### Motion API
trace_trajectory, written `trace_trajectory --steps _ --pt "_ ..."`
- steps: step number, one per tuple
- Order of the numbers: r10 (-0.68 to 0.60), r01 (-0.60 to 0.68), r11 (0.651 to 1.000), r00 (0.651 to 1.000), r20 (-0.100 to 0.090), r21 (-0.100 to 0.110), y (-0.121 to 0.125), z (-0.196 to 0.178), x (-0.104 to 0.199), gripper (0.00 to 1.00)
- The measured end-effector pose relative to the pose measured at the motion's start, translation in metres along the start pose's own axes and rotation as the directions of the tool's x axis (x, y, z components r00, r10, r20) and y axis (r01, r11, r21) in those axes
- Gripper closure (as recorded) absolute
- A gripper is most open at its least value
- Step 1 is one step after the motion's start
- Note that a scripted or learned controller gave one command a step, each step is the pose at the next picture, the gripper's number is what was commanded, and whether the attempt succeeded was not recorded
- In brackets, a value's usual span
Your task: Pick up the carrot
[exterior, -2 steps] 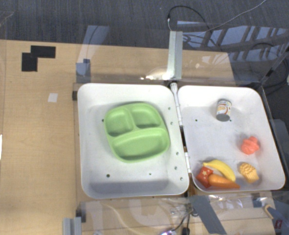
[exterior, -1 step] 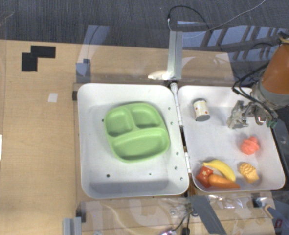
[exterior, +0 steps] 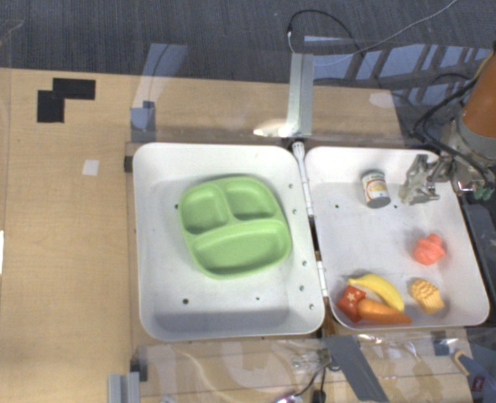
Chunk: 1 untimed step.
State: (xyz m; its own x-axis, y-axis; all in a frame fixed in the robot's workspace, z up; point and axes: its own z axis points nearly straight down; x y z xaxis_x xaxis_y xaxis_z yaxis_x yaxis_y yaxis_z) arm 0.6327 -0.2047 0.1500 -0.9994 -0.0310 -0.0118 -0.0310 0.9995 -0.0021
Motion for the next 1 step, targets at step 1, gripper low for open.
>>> trace_trajectory --steps 1 --pt "-0.054 0.054 0.999 0.999 0.003 0.001 -0.0011 -0.1253 -0.0200 1.00"
